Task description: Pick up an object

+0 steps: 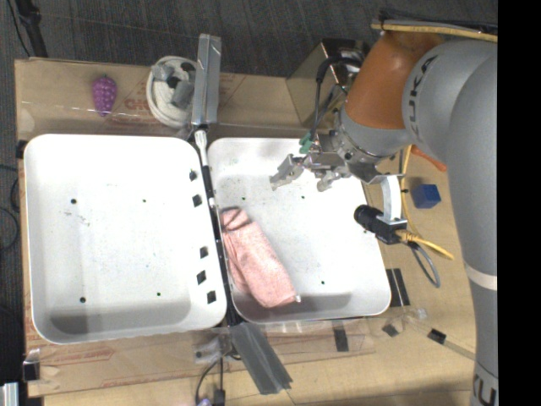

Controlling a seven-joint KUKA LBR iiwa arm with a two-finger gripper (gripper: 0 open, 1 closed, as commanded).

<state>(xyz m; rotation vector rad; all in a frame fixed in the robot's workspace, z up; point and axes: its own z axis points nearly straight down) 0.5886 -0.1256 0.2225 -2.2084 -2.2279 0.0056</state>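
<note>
A grey robot arm reaches over the right-hand white bin (372,299). Its gripper (303,172) hangs with fingers spread, grasping nothing. Below and left of it lies a pink cloth (254,262) (against the bin's left wall), apparently awaiting pickup.
</note>
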